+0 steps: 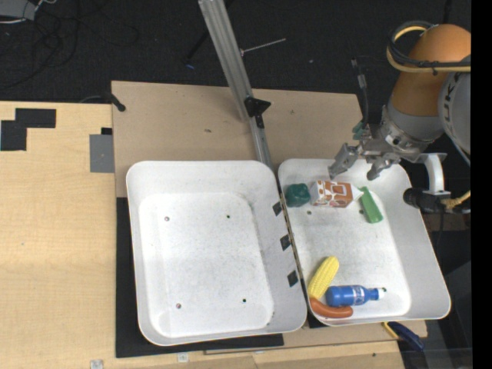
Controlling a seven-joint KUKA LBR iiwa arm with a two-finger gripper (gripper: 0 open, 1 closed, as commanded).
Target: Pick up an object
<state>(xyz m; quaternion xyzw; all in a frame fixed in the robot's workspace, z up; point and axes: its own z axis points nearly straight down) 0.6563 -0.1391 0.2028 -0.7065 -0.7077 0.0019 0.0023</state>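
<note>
Right bin (415, 275) holds small carton (332, 194), label unreadable, under end effector (358, 164).

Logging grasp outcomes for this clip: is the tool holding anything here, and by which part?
Nothing is held. The tool hangs open above the right bin, its fingers spread, with the small carton lying just below them.

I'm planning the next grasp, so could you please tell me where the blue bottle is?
The blue bottle lies at the right bin's near edge, beside the corn cob.
</note>
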